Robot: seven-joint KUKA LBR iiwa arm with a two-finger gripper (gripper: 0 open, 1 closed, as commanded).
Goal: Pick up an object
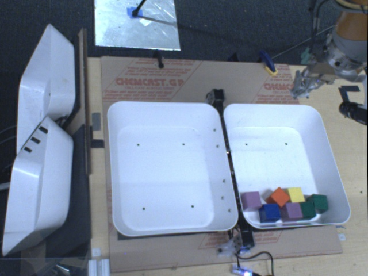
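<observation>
Several small coloured blocks lie clustered along the near edge of the right bin (pixel 322 131): a purple block (pixel 250 200), a blue block (pixel 269 213), an orange block (pixel 280 196), a yellow block (pixel 295 195), a mauve block (pixel 292 211) and two green blocks (pixel 314 205). My gripper (pixel 301 88) hangs at the upper right, beyond the far rim of the right bin and well away from the blocks. Nothing shows between its fingers.
The left bin (pixel 123 211) sits beside the right one, separated by a dark divider. A shiny metal sheet (pixel 137 16) lies at the back. White moulded covers (pixel 43 142) stand at the far left. A blue and yellow clamp (pixel 268 64) sits on the cardboard near the gripper.
</observation>
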